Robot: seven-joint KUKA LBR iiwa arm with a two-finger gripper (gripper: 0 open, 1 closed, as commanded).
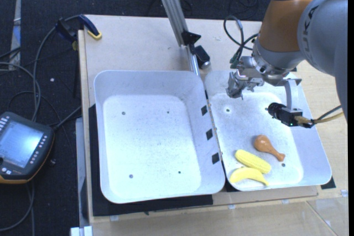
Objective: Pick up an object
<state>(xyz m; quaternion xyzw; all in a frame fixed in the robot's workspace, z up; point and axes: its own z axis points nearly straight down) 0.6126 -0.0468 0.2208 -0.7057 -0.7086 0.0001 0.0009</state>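
Note:
Three objects lie near the front of the right bin point(310, 143): an orange-brown drumstick-shaped toy point(266, 146), a yellow corn cob point(253, 160) and a yellow banana point(247, 176) just in front of it. My gripper point(237, 87) hangs over the back left part of the right bin, well behind the objects and apart from them. The wrist and its cabling cover the fingers from this angle. I see nothing between them.
The left bin point(105, 85) lies beside the right one, their rims meeting at the middle point(213, 135). A slanted metal rail point(171, 3) rises behind the bins. A black cable connector point(285, 114) hangs off the wrist above the right bin. A teach pendant point(19, 146) lies off the bench at left.

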